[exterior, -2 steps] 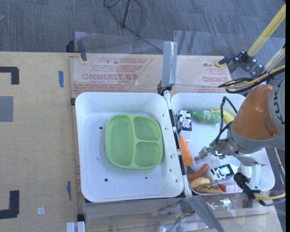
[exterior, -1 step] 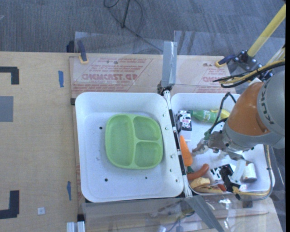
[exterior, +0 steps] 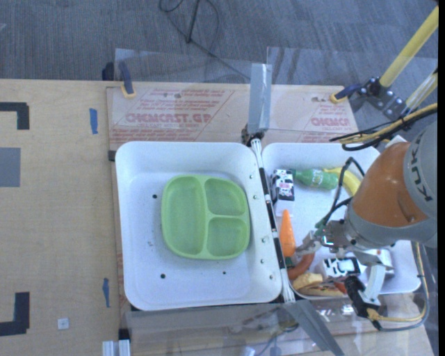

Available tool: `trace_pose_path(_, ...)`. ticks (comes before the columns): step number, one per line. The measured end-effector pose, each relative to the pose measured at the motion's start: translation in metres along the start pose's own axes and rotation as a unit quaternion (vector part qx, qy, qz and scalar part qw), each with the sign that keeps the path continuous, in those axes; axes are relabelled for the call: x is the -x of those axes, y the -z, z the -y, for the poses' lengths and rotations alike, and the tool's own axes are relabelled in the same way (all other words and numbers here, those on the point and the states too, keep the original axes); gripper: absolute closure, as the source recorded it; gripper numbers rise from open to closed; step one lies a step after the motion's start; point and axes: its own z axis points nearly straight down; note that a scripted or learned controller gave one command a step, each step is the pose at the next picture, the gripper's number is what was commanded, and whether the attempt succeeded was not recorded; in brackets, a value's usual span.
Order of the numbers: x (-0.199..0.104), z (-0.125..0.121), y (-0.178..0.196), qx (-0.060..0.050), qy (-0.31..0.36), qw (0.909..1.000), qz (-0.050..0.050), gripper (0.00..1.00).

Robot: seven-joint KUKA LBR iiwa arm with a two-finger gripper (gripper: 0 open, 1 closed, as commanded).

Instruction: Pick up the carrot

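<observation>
The arm point(exterior: 389, 201) reaches in from the right — wrist bent low, orange band uppermost.

Looks like a robotics lab or test cell — plywood bench point(exterior: 55, 208) marked with black tape point(exterior: 19, 115) and blue tape point(exterior: 93, 120), two white bins point(exterior: 139, 229) fixed side by side, printed cardboard sheet point(exterior: 174, 111) under clear panels, loose cables point(exterior: 188, 21) across grey carpet point(exterior: 69, 35), yellow stand point(exterior: 410, 49) — nothing domestic
</observation>
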Motion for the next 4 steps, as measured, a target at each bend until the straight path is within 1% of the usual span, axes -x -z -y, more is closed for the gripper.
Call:
trace_pose_path(1, 0.000, 0.000, 0.009, 0.001, -0.001, 1.0000, 0.000, 1.00)
trace_pose_path(2, -0.067, -0.057, 0.087, 0.001, -0.032, 0.9995, 0.000, 1.00)
trace_pose_path(3, -0.067, -0.057, 0.087, 0.001, -0.032, 0.9995, 0.000, 0.00)
trace_pose_path(4, 0.001, -0.013, 0.018, 0.001, 0.006, 1.0000, 0.000, 0.00)
